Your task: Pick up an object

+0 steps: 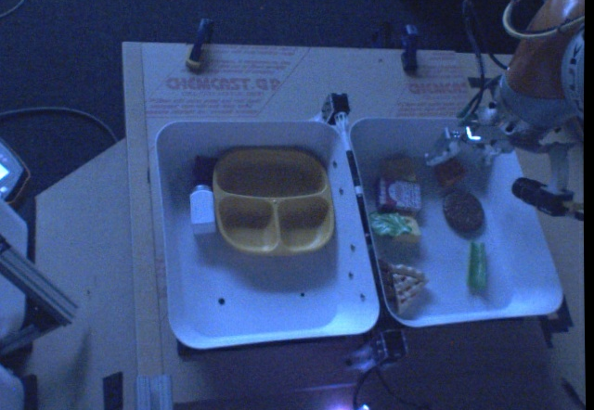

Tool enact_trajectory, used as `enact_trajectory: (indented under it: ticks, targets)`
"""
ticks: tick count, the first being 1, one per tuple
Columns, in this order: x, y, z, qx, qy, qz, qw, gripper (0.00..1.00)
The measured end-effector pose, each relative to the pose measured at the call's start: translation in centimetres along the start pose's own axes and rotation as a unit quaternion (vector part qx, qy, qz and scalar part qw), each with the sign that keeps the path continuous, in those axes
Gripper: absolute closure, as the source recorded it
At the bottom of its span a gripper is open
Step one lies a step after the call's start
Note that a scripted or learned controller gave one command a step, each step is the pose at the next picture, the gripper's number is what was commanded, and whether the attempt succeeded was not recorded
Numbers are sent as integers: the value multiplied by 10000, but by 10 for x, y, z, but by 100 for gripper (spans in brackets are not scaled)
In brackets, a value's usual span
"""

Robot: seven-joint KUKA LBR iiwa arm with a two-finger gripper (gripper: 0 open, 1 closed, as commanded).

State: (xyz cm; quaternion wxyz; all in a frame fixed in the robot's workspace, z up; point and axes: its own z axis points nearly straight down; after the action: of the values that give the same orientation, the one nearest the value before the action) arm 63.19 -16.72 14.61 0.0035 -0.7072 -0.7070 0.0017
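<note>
Dim, blue-lit view down onto two shallow white bins side by side on a tabletop, with small toy foods in the right bin.

In the right bin (pixel 534 255), a slim green pod-like piece (pixel 476 266) lies with its long axis running near to far, close to the front right. Just beyond it sits a flat, round, dark disc (pixel 462 211). To their left are a red-and-white packet (pixel 400 195), a leafy green-and-yellow piece (pixel 396 226) and a waffle-textured wedge (pixel 405 283). A small dark reddish piece (pixel 451 172) lies at the back, just beside the gripper (pixel 444 154), which hangs over the bin's far side; whether it is wide or narrow cannot be told. The left bin (pixel 181 288) holds a smooth yellow three-compartment tray (pixel 273 199) and a small white bottle (pixel 202 209) touching its left edge.
</note>
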Motion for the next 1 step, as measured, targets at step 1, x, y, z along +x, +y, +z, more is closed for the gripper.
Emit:
enact_trajectory:
  ticks: [1]
  targets:
    - [8,2,46,-10,0,-5,10000,0]
